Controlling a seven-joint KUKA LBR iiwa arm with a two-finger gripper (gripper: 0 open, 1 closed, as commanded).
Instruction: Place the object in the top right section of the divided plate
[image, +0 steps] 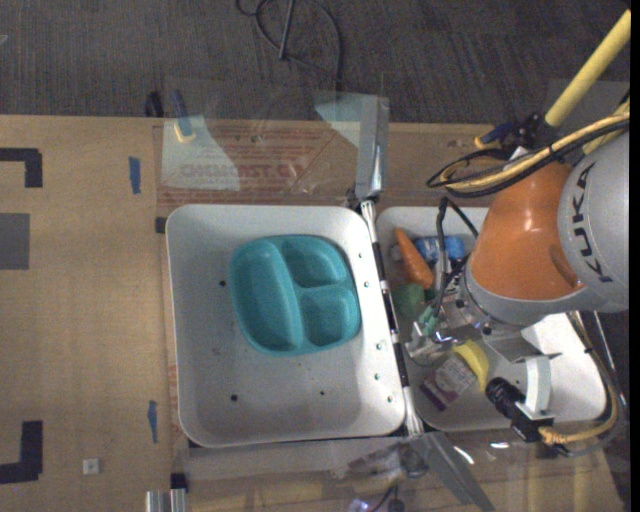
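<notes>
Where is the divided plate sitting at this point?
The teal divided plate lies in the left white bin, toward its upper middle, with its two smaller sections on the side nearest the right bin, where the arm is working.

Overhead view of my bench with two white bins.

In the left bin (200, 390) I see a teal divided plate (296, 293). My arm (530, 240) hangs over the right bin (580, 400), above an orange carrot-shaped item (411, 257), a green piece (408, 298) and a yellow piece (473, 358).

Even overhead light, bright w/ glare off the white bins (200, 400), soft shadows, slightly soft focus overall.
</notes>
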